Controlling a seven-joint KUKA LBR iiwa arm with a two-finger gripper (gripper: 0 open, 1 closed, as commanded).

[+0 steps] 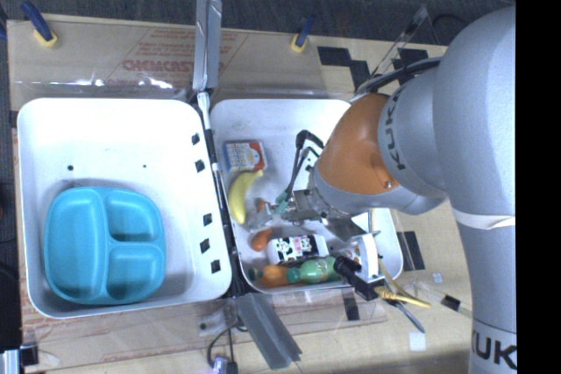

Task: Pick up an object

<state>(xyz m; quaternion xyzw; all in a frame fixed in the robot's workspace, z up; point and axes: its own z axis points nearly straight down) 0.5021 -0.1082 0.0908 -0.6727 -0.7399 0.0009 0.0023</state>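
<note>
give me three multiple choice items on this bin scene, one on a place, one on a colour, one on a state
1. Where does the banana lie?
A. in the left bin
B. in the right bin
C. on the bench outside both bins

2. What colour is the divided tray?
A. blue
B. red
C. black

3. How does the divided tray stand?
A. on top of the banana
B. propped upright against the bin wall
C. flat on the floor of the left bin, nothing in its compartments

Key:
1 B: the banana rests near the left wall of the right bin, below a small carton.
2 A: the tray is light blue against the white bin.
3 C: it lies flat in the left bin's lower part, its three compartments bare, far from the arm.
</note>
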